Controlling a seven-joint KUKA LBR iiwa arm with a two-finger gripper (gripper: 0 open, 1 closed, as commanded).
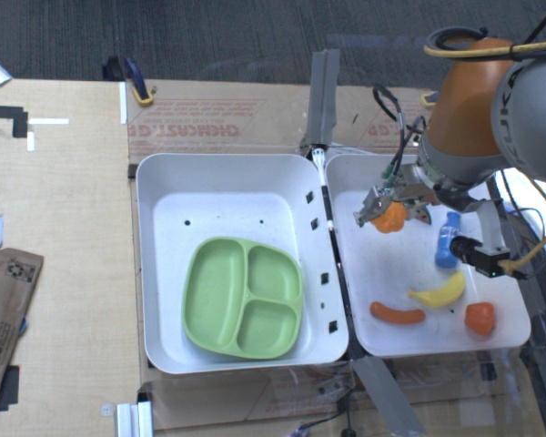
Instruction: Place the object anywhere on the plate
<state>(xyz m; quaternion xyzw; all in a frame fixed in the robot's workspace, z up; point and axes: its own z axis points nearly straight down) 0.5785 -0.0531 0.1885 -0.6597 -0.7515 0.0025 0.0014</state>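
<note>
Nearest me the green plate [243,299] waits while the claw [389,209] pinches an orange object [391,218], so carrying it leftward over comes next

Banana [439,290], sausage [397,314], red fruit [480,318] and blue bottle [448,240] lie apart.

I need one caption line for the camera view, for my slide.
Gripper grips an orange object over the right bin; green plate waits in the left bin.

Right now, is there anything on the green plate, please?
No, the green plate lies bare in the left bin; the toys sit in the right bin.
</note>
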